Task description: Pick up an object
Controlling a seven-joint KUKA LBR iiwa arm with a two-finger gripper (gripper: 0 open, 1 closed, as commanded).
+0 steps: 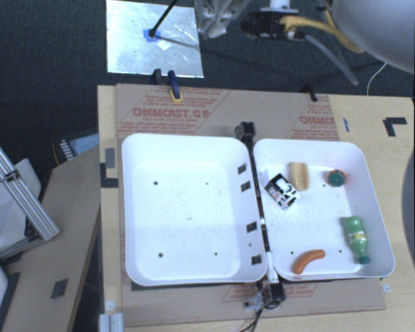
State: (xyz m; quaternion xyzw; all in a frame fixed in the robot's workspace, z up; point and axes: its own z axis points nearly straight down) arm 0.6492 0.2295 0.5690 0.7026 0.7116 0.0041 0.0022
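I cannot tell how the end effector at the top stands, and the sausage and bottle could roll away from it.

Pale grey rounded arm; yellow and grey cables; black fitting.

You are in a robotics lab: two white bins sit on a cardboard-covered tabletop, with aluminium framing and cables nearby.
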